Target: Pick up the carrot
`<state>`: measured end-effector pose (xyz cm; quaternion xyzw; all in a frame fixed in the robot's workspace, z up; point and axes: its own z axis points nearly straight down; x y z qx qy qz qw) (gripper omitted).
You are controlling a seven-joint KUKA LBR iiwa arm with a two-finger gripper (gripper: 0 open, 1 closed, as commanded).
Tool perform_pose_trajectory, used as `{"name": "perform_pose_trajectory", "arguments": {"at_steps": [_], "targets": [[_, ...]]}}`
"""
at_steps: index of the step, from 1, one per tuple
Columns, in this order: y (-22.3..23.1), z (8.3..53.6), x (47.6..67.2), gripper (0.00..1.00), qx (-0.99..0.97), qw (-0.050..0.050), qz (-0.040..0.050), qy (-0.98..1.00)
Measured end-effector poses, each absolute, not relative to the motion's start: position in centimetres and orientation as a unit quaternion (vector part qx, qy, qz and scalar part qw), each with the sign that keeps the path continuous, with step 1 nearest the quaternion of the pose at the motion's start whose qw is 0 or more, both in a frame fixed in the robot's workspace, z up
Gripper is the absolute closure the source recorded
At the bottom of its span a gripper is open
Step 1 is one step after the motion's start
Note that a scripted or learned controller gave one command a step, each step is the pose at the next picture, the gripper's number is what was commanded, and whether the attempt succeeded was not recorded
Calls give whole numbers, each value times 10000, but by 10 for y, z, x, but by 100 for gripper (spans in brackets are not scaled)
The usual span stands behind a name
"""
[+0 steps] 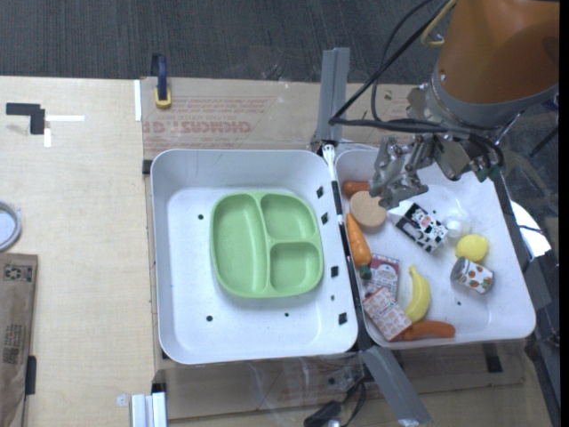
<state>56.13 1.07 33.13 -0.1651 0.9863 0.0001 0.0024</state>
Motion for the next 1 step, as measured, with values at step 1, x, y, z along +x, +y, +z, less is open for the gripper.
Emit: {"name": "perform_pose_trajectory", "arguments": {"at_steps": [1], "targets": [[36,416,600,100,-1628,27,1,9867]]}}
